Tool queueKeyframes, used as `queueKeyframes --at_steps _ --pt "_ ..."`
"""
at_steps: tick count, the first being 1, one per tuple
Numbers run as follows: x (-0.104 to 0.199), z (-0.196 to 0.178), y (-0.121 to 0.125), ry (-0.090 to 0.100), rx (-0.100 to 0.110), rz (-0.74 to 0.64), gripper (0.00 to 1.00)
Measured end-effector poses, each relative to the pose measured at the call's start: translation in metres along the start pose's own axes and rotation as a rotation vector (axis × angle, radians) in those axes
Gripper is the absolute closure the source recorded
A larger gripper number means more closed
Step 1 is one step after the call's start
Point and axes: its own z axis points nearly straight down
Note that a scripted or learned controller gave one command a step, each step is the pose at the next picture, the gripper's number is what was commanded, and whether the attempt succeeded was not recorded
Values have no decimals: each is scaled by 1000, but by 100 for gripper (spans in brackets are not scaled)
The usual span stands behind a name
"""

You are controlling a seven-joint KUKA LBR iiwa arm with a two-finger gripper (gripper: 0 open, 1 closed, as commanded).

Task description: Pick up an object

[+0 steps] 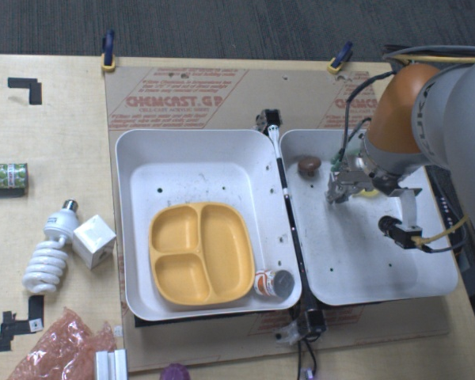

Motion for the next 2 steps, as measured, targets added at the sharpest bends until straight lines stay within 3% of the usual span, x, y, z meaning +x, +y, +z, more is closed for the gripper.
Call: queueKeyframes --at_steps 1,2 --pt "13 0 -68 0 0 1 0" --pt "-30 0 8 -1 -1 -3 0"
